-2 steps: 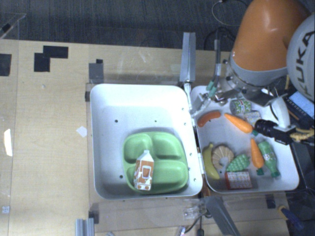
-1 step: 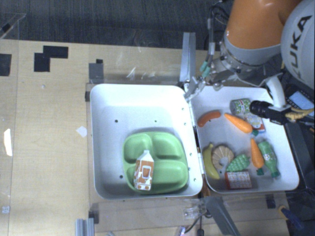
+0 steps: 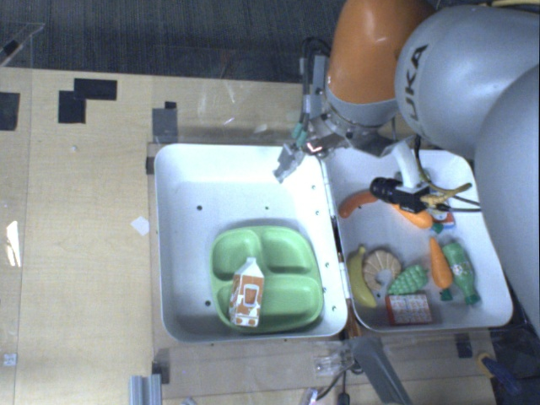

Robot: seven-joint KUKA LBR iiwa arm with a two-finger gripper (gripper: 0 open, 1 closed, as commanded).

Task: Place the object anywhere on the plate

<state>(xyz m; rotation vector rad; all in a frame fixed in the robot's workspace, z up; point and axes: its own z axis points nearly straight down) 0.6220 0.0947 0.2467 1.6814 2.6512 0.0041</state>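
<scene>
Hand (image 3: 291, 160): poised over the far right corner of the left bin (image 3: 181, 226), close to the divider between the two bins; whether its fingers stand apart or together cannot be told. Nothing visible between them.

Plate (image 3: 270, 260): green, sectioned, in the near right part of the left bin, below the hand in the view and well apart from it. Its right edge lies near the bin's right wall.

Carton (image 3: 247, 294): small, white and orange, lying on the plate's near left section, tilted, its lower end at the plate's rim.

Open room: bare white floor along the left bin's far and left sides, between hand and plate.

Right bin (image 3: 498, 298): to the right of the hand, holding a banana (image 3: 361, 278), a carrot (image 3: 440, 264), a green bottle (image 3: 461, 270), a red box (image 3: 410, 310) and other small items, crowded toward the near edge.

Bench (image 3: 76, 251): pale wood, bare to the left.
</scene>
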